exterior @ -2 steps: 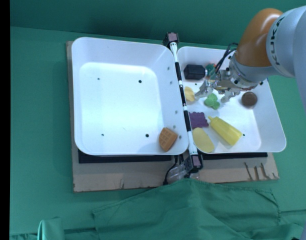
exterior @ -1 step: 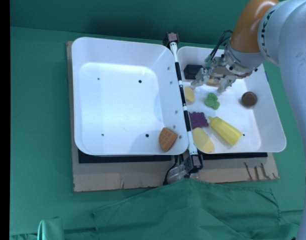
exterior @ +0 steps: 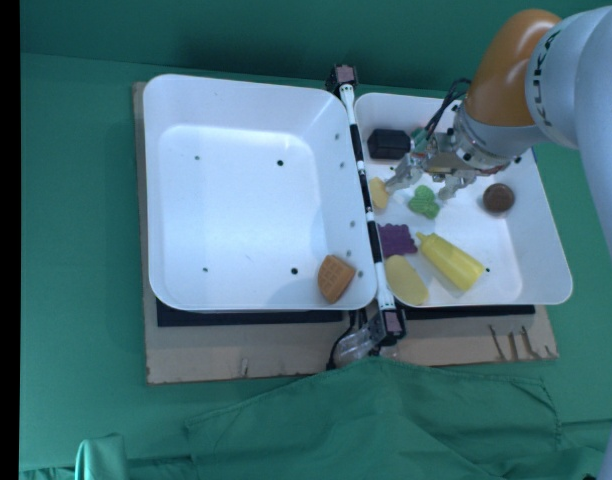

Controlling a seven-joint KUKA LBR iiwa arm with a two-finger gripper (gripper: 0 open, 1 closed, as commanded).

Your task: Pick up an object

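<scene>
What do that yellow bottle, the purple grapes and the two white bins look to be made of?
The yellow bottle looks like smooth moulded plastic: even colour, soft sheen, likely a toy. The purple grapes seem matte plastic or rubber, with a lumpy moulded surface; which one is unclear. The left bin and the right bin look like thin glossy plastic, with rounded corners and light glare.

The grey arm (exterior: pixel 586 58) reaches in from the right, its orange band (exterior: pixel 511 63) bent above the wrist, the hand (exterior: pixel 426 180) angled downward and leftward with both fingers (exterior: pixel 402 175) spread apart, gripping nothing.
</scene>
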